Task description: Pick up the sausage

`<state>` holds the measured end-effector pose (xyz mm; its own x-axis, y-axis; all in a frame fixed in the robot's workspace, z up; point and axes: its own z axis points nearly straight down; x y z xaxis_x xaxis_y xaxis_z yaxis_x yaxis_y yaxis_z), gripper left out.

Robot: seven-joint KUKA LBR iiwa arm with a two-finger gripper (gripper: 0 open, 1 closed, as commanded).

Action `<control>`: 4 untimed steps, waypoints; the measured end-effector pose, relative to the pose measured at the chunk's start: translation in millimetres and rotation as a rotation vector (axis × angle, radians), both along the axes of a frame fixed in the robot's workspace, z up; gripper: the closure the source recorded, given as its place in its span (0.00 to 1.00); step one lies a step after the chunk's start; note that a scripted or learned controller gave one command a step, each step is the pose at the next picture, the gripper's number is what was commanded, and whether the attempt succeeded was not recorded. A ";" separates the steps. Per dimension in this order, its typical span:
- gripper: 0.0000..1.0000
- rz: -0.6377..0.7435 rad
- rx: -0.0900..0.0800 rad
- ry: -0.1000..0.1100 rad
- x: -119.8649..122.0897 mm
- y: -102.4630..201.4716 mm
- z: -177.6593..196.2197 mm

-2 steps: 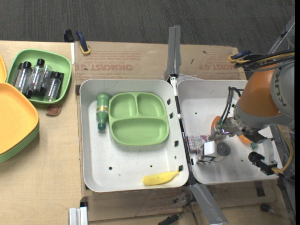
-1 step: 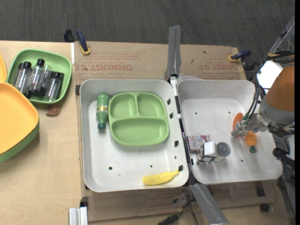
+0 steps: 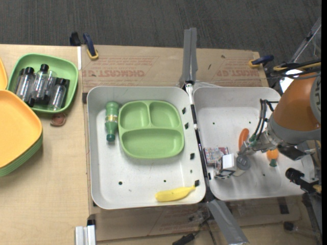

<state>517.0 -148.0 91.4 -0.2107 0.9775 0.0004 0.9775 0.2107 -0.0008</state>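
The sausage (image 3: 244, 136) lies in the right bin (image 3: 230, 188); the gripper (image 3: 247, 148) hovers just beside, approaching; its grip I cannot tell.

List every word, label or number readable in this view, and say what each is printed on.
"CHEMCAST GP", red print seen upside down on the brown cardboard behind the left bin; it repeats right of the divider, cut off.
Box in the right bin: print too blurred to read.
Bottles in the green tray: labels too small.

Cardboard sheet (image 3: 153, 68) under bins: red print, upside down, reads roughly "CHEMCAST GP"; repeated right, partly hidden.
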 end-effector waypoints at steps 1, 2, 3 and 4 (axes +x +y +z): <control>1.00 0.014 -0.002 -0.001 83.6 13.0 27.0; 1.00 0.203 0.000 0.001 43.8 -13.4 -0.3; 1.00 -0.063 -0.001 0.000 51.8 -11.1 -0.2; 1.00 -0.054 0.000 0.001 3.7 -6.6 -0.2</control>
